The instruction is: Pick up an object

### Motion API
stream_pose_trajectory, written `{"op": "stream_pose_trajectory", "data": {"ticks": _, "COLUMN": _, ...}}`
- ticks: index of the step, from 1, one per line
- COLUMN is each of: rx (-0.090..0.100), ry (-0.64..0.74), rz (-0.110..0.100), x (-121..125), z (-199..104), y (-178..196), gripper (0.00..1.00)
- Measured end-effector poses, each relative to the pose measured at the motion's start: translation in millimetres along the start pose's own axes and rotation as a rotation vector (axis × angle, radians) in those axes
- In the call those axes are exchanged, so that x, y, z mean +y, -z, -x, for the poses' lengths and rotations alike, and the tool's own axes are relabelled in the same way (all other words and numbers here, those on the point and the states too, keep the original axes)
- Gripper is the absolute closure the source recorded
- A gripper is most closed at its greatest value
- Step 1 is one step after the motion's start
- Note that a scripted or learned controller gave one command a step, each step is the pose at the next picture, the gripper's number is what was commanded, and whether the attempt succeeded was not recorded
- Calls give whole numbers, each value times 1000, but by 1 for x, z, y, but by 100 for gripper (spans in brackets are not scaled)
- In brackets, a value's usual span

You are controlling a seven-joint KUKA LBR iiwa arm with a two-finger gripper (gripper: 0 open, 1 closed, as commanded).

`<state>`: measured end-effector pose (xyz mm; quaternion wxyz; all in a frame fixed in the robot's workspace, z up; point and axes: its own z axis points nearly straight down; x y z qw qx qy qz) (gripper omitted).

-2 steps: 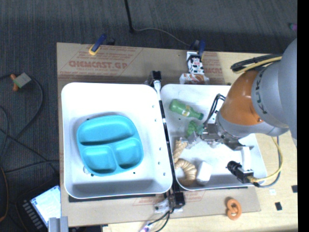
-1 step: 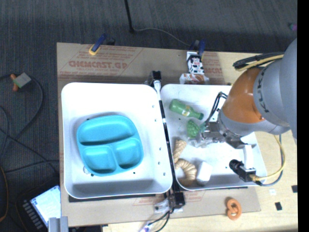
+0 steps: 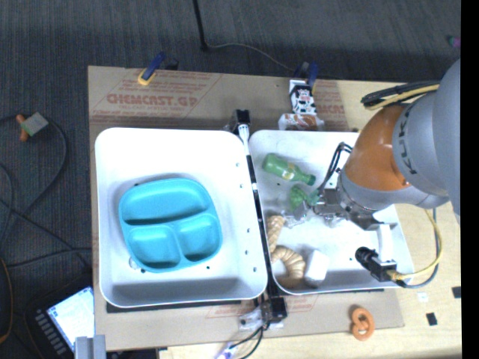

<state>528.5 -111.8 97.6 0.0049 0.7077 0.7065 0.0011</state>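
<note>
The right bin (image 3: 340, 254) holds a green bottle (image 3: 287, 169) lying on its side, a small green object (image 3: 300, 196), a tan ridged piece (image 3: 275, 227), a tan croissant-like piece (image 3: 290, 261) and a white block (image 3: 316, 267). My gripper (image 3: 316, 206) is low in the middle of this bin, just right of the small green object and touching or nearly touching it. The grey wrist and orange band (image 3: 374, 163) hide the bin's right part. Nothing can be seen held.
The left bin (image 3: 165, 149) holds a blue divided tray (image 3: 171, 223). A black divider (image 3: 256, 200) runs between the bins. A small printed carton (image 3: 301, 105) stands behind the right bin. An orange ring (image 3: 362, 321) lies on the bench in front.
</note>
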Motion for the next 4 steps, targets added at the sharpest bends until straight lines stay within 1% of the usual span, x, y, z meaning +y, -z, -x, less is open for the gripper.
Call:
{"op": "stream_pose_trajectory", "data": {"ticks": 1, "rx": 5, "ry": 2, "rz": -10, "x": 29, "z": -13, "y": 8, "gripper": 0}}
{"op": "stream_pose_trajectory", "data": {"ticks": 2, "rx": 5, "ry": 2, "rz": -11, "x": 28, "z": -13, "y": 17, "gripper": 100}}
{"op": "stream_pose_trajectory", "data": {"ticks": 3, "rx": 3, "ry": 3, "rz": -7, "x": 98, "z": 3, "y": 46, "gripper": 100}}
{"op": "stream_pose_trajectory", "data": {"ticks": 4, "rx": 5, "ry": 3, "rz": -8, "x": 46, "z": -68, "y": 133, "gripper": 100}}
